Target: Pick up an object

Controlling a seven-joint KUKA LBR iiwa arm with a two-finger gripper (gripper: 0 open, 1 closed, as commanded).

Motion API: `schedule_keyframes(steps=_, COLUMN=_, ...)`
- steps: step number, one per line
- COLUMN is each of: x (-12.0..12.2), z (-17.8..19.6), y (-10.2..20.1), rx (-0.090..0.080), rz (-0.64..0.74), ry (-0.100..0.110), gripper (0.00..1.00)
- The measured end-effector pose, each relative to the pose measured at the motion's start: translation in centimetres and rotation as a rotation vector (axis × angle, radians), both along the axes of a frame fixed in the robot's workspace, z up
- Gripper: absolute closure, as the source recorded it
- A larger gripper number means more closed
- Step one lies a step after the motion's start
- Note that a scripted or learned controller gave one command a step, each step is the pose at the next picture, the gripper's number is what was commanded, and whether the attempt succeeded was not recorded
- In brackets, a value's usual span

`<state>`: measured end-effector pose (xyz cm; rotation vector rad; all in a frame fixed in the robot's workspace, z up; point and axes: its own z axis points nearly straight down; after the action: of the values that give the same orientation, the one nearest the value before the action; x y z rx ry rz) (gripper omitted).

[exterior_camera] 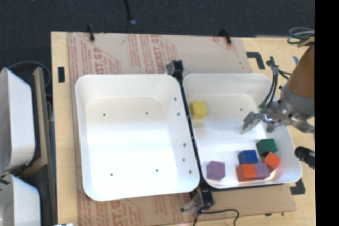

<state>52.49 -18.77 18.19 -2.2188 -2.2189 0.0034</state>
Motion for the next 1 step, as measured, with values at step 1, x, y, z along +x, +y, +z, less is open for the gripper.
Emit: schedule_keyframes(steps=1, x=-0.02, z=-6.13, y=0.53, rx=0.0, rz=0.0, ry=0.0, gripper=0.0)
